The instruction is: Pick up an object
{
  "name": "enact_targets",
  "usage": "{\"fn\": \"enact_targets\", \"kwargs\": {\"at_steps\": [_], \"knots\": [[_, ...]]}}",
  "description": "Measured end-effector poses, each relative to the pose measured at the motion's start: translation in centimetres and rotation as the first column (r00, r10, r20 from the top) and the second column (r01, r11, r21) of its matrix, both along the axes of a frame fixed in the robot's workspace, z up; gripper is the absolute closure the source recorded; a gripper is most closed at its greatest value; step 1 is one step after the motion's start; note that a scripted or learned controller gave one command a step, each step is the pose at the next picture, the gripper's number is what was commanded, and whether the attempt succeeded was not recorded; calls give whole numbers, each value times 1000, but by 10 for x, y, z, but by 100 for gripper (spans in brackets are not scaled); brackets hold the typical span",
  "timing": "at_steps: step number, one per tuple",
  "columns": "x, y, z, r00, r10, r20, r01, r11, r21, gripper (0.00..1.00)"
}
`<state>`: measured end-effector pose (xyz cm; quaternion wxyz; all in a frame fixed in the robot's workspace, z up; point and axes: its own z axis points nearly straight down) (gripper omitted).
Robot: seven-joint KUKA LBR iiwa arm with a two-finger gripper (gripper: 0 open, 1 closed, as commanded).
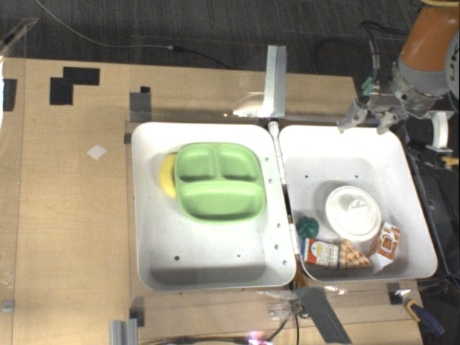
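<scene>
Nothing is picked up yet, as I read it. My candidates all sit in the right shallow white bin (402, 157): a round white lidded cup (352, 210), a small printed snack box (322, 252) and a teal lump (307, 227). The jaws (368, 115) hang above that bin's far rim, parted and holding nothing. The arm (430, 42) reaches in high from the right.

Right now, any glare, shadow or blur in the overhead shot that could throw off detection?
Camera view: glare on the metal post above the bins; soft shadow along the left bin's near wall; white bowl nearly blends into the right bin; tool slightly soft.
</scene>
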<state>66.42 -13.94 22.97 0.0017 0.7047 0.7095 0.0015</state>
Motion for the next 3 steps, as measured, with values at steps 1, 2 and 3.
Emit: {"fn": "enact_targets", "kwargs": {"at_steps": [1,2,3], "knots": [[-35,53,-142,994,113,3,-113,994,-1,0],[-55,32,-60,991,136,3,-136,991,-2,0],[-30,49,-137,980,201,0,-201,980,-1,0]]}}
